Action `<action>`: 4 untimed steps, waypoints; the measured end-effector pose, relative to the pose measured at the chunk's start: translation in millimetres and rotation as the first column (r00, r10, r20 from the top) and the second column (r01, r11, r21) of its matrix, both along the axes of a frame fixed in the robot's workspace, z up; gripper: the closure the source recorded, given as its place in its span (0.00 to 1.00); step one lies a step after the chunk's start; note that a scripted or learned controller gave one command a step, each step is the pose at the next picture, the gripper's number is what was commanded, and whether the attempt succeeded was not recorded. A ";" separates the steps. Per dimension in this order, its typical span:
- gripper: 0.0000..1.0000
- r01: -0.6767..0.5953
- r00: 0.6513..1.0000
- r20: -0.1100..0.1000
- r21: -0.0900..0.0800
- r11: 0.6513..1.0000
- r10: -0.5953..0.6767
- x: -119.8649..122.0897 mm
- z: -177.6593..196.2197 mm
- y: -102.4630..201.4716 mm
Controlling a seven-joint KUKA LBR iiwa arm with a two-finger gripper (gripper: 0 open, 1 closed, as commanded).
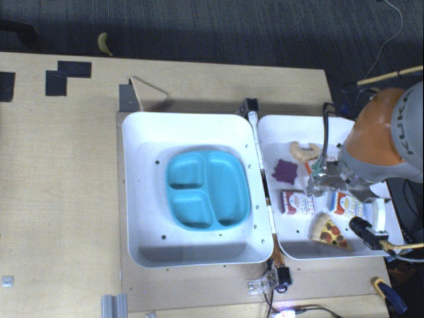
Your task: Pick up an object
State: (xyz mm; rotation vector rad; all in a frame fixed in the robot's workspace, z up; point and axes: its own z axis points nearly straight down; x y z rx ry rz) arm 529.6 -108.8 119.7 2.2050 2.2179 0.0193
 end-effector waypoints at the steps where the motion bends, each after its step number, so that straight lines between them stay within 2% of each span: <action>1: 0.00 0.000 1.000 0.000 0.000 1.000 0.000 0.0 0.0 0.0; 2: 0.00 0.005 1.000 0.003 0.000 1.000 -0.005 -36.2 -29.1 9.7; 3: 1.00 0.005 1.000 0.010 -0.005 1.000 -0.005 -33.9 -16.5 7.9; 4: 1.00 0.001 1.000 -0.015 0.001 1.000 -0.001 33.7 -0.9 18.7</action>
